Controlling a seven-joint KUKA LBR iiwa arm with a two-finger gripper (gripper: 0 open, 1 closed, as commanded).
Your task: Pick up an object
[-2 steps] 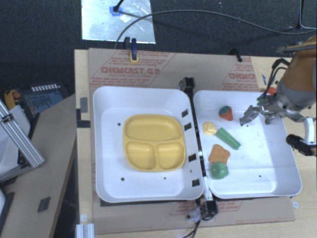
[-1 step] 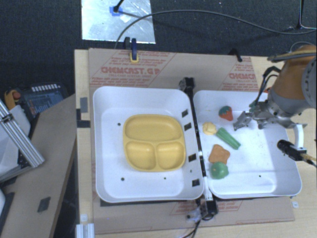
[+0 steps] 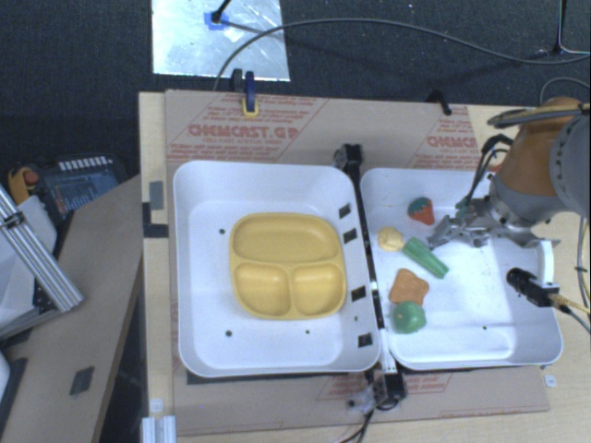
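The right bin (image 3: 480,340) holds several toy foods. A red strawberry (image 3: 422,209) lies near its back. A pale yellow piece (image 3: 391,239) rests by the left wall, with a green cucumber-like piece (image 3: 425,257) beside it. An orange toast-shaped piece (image 3: 408,286) and a round green piece (image 3: 409,317) lie toward the front. My gripper (image 3: 450,232) hangs low over the bin's middle, just right of the green cucumber piece and below the strawberry. I see nothing held in it.
The left bin (image 3: 199,247) holds a yellow divided tray (image 3: 286,264). A black divider (image 3: 360,247) runs between the bins. The arm (image 3: 540,169) comes in over the right bin's right side. Cables cross the dark floor behind the bench.
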